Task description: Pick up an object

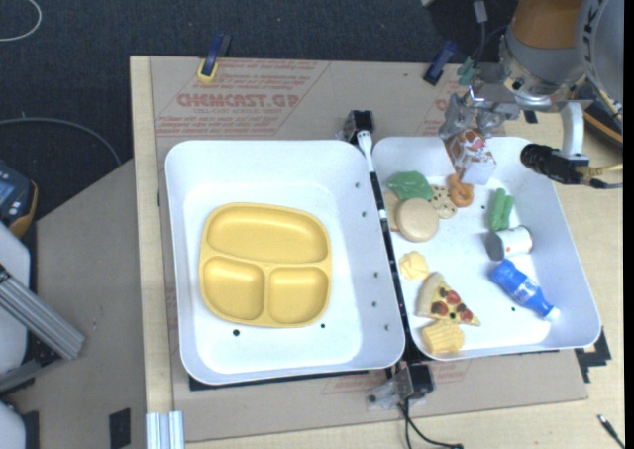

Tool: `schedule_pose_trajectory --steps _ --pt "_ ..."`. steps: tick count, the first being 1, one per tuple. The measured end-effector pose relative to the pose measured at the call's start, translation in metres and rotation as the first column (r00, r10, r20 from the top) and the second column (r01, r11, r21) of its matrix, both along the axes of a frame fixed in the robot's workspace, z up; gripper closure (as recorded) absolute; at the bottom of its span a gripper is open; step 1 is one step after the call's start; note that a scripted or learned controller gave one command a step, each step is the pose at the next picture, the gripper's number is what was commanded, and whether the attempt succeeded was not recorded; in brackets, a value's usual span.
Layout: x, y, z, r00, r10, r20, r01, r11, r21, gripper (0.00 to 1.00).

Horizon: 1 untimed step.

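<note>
One grey two-finger gripper (472,145) sits low over the far end of the right shallow white bin (573,269), among the toy food; step in hand looks like the reach or grasp. Something small, red and white (475,148) sits right at the tips, touching or just beside them; can't tell if it's gripped or how far the gripper is spread. Just beside: small orange ring-shaped piece (460,191), green leafy plastic piece (408,184), round tan bun (416,220). Next move likely calls for a firm close, then a straight lift. Left shallow white bin (188,269) has a yellow compartment plate (265,263)
</note>
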<state>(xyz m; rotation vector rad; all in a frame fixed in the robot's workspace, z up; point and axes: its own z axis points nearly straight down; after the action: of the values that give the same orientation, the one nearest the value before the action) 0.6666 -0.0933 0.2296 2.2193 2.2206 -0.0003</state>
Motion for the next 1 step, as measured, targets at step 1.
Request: schedule_pose_trajectory --steps 1 --pt "-0.0129 0.0081 0.0017 1.0 0.0 -0.005 0.0 1.0 0.002 1.0"
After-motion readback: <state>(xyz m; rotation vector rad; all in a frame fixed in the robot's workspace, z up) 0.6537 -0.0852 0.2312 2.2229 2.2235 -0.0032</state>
